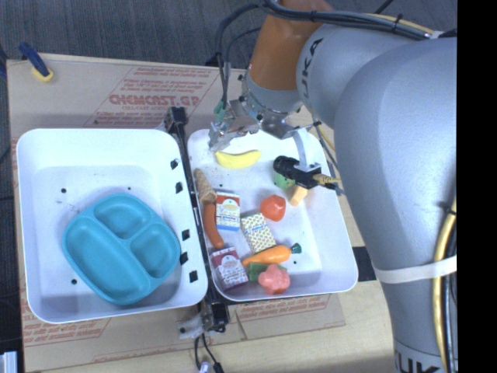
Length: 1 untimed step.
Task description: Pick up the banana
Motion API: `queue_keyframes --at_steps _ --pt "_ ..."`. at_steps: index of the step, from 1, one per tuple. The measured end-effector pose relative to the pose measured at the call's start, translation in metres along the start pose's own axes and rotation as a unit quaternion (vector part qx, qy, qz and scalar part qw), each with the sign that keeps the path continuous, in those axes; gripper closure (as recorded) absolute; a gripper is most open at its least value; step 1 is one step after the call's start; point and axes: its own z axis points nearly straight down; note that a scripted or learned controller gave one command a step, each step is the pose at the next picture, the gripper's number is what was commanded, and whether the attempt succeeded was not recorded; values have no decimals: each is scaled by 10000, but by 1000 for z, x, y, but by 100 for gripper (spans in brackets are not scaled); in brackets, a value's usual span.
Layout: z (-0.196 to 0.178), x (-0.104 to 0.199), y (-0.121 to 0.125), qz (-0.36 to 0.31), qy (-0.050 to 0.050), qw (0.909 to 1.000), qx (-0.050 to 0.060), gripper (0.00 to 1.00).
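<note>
Banana (pixel 238 158) lies at the far end of the right bin (pixel 335 231), long axis running left-right. End effector (pixel 227 132) hovers just above its far-left side; finger state cannot be told.

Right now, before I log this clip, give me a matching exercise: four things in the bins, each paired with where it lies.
Things:
1. banana
2. blue divided plate
3. carrot
4. tomato

Places:
A. left bin
B. far end of the right bin, just under the tool
C. middle of the right bin
D. near end of the right bin, by the pink toy

Pairs: 1-B, 2-A, 3-D, 4-C
</note>
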Motion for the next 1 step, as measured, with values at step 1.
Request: queue_keyframes --at_steps 1 --pt "1 -1 -1 6 0 10000 10 0"
